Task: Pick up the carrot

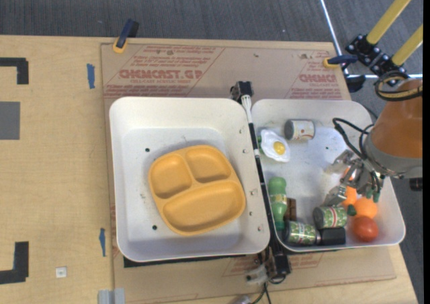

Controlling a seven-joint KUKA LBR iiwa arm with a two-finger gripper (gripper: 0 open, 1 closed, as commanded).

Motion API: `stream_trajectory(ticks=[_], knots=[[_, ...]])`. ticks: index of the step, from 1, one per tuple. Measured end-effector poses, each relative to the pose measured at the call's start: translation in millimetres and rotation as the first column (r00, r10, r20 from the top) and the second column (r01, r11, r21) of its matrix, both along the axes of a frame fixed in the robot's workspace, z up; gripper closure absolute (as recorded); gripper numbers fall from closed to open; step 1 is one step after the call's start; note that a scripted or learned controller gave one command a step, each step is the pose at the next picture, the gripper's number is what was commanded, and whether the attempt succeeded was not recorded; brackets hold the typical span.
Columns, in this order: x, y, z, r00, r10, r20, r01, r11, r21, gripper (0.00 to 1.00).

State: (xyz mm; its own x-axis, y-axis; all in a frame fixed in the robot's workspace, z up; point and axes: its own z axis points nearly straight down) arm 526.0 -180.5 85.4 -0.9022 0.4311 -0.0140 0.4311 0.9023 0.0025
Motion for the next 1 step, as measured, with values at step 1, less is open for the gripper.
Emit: stream_trajectory(ticks=[1], knots=[[0.0,0.0,0.0,1.0,0.0,0.0,0.0,1.0,0.0,0.0]])
